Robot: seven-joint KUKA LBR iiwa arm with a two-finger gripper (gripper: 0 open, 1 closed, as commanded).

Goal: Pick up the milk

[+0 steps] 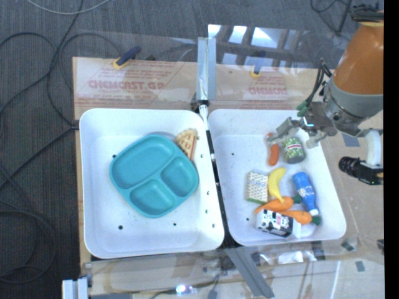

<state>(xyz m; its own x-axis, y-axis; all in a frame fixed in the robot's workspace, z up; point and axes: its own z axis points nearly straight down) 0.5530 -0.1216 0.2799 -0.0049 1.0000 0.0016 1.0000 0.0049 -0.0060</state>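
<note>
We see the boxy, black-and-white milk carton (275, 222) at the right bin's (237, 185) near edge, beside 2 smooth orange carrots (288, 209). The metal gripper (302, 129) hovers spread open above a round can (293, 149).

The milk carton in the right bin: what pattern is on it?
Black-and-white cow-style patches on the milk carton, clearest in the camera view.

Bench: flat light-brown wooden board (143, 86) with faded red lettering. Directly on it, two shallow white plastic bins, left (100, 217) and right (240, 167), edges touching. Two yellow-and-blue clamps (126, 57) at rear edge.
</note>
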